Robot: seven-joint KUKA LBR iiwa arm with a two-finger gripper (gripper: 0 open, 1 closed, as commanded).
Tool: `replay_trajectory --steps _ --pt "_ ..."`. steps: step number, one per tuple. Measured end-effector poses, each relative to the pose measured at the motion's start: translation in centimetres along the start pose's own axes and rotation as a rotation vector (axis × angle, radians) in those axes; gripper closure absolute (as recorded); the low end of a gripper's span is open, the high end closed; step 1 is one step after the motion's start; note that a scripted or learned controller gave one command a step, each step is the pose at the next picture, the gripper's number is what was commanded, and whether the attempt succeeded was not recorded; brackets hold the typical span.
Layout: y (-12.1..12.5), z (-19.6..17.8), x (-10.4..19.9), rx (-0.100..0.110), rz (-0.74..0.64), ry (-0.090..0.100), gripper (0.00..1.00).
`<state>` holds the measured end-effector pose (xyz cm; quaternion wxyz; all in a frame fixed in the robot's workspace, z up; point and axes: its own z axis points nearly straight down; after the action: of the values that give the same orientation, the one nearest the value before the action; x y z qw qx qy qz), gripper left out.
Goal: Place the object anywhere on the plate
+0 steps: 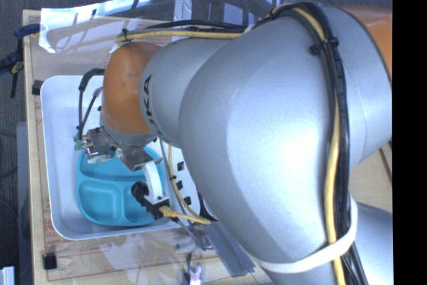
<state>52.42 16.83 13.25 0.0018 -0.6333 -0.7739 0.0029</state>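
Observation:
A light blue plate (107,197) with divided compartments lies in the left white bin (57,143), toward its near side. The grey arm with its orange band (123,93) reaches across from the right and hangs over the plate's upper part. The wrist and gripper (110,151) sit right above the plate's far edge, and the arm's bulk hides the fingers and whatever lies under them. I cannot make out any object between the fingers.
The arm's large grey body (280,137) covers the right bin and most of the bench. A yellow and black cable (177,200) loops down beside the plate. The left bin's white floor shows at its far left (60,110).

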Motion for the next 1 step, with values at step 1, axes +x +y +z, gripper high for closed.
replay_trajectory --steps 1 --pt "8.25 -5.17 2.6 -0.005 -0.087 0.0 1.0"
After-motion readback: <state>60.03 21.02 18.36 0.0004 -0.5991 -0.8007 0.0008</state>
